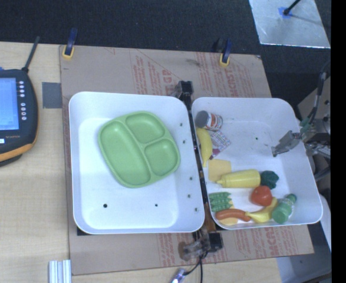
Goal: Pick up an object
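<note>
The right bin holds several toy foods. A small can lies at its back left, with a banana just in front of it. Nearer the front lie a yellow block, a long yellow piece, a dark green piece, a red tomato, a green bottle, a green ridged piece and a hot dog. My gripper hangs over the right side of this bin, above bare floor, apart from all the items.
The left bin holds a green divided plate. A handheld control pendant lies on the bench at far left. Clamps pin the cardboard at the back edge.
</note>
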`<move>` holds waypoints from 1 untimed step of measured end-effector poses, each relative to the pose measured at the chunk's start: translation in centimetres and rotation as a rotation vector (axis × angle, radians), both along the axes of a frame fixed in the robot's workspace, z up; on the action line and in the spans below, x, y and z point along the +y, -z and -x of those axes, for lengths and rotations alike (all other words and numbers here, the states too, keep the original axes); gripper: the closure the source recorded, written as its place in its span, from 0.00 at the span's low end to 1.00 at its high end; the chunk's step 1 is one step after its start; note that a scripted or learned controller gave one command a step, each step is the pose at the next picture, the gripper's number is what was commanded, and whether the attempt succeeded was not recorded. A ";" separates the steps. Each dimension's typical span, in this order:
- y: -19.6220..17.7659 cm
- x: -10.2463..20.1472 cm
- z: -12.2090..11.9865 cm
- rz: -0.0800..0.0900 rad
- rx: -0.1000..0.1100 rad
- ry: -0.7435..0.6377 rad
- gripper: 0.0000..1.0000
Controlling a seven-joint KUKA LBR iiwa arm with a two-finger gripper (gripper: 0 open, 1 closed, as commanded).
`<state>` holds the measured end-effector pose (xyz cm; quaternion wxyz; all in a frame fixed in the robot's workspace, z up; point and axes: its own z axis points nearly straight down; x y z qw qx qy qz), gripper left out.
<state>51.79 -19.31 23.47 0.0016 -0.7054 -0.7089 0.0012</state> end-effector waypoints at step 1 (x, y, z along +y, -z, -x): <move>13.2 1.7 3.2 -0.002 -0.001 -0.001 0.00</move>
